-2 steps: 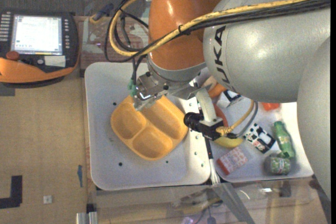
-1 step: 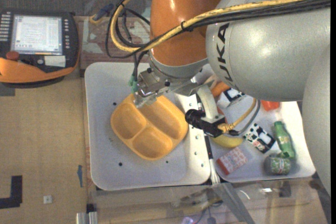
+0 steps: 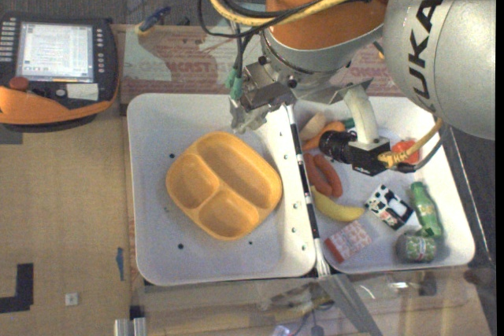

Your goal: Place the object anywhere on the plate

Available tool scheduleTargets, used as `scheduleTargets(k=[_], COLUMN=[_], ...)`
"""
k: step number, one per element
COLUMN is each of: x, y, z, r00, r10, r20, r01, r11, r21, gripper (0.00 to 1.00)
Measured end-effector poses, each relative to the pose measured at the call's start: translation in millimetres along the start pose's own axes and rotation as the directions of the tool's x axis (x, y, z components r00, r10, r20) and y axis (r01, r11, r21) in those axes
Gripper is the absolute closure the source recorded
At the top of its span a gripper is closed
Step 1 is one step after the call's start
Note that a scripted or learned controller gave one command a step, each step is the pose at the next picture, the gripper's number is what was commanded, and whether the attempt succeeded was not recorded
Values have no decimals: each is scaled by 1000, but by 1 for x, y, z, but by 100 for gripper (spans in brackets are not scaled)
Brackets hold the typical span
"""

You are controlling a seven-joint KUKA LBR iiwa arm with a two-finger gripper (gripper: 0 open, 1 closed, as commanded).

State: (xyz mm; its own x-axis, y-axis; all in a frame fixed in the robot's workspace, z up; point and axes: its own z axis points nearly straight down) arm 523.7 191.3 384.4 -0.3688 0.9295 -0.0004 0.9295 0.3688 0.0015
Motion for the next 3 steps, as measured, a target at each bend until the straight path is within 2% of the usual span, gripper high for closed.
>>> scheduleTargets(k=[1, 2, 3], x=[5, 41, 43], y=[7, -9, -8], z=[-52, -52, -63], r00=[841, 667, 664], r10=[-541, -745, -747], r20=[3, 0, 5], r01=[541, 745, 747], r11=[841, 667, 664], r21=[-4, -1, -5], gripper=[100, 100, 100])
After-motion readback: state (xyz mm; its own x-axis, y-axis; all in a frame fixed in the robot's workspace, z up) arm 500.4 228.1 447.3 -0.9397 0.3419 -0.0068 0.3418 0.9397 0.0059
